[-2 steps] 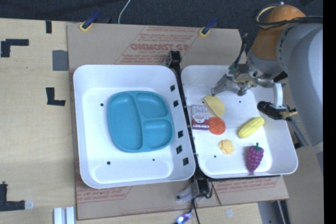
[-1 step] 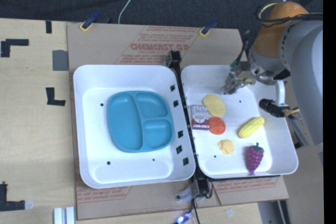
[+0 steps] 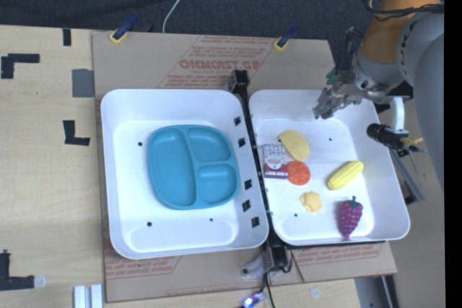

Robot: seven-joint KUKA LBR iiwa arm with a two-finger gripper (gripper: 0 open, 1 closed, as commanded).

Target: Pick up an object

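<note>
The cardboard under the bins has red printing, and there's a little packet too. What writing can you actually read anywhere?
"CHEMCAST GP": my best reading of the red print on the cardboard, behind the bins; smaller red lines around it are blurred.
Packet in the right bin: printed, too small to read.

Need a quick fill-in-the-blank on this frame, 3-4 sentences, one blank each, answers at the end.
1. The blue divided plate lies in the ____ bin.
2. The purple grapes lie in the ____ bin.
3. The orange-red round fruit touches a small ____ packet on its left.
4. The tool hangs over the right bin's ____ edge, apart from the yellow corn.

Missing words: left; right; red-and-white; far
</note>
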